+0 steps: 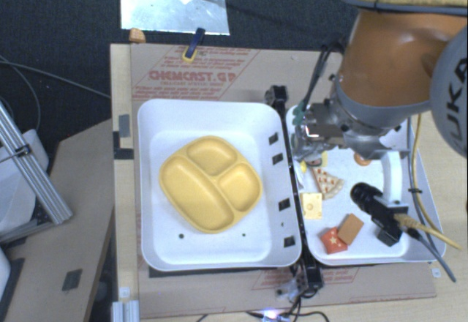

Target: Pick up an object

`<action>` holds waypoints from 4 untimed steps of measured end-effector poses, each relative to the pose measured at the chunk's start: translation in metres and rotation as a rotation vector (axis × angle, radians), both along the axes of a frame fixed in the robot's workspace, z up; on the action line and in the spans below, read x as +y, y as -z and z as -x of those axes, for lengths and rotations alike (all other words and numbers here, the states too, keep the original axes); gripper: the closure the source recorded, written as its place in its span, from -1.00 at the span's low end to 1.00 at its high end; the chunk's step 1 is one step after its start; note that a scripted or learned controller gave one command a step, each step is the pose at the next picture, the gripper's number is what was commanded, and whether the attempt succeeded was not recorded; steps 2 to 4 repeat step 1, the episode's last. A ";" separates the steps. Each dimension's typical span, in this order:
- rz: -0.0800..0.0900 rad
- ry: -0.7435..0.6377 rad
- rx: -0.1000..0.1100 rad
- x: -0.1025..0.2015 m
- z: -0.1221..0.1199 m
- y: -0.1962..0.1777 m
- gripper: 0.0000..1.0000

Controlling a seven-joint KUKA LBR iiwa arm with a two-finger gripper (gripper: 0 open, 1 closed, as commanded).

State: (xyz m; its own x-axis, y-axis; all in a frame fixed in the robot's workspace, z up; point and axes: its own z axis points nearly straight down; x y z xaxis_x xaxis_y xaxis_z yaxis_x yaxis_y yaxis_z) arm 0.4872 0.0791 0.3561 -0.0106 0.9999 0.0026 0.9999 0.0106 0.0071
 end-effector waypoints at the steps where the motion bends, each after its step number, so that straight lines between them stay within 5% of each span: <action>1: 0.002 0.001 0.001 -0.004 -0.001 -0.009 1.00; 4: 0.002 0.001 0.001 -0.004 -0.001 -0.009 1.00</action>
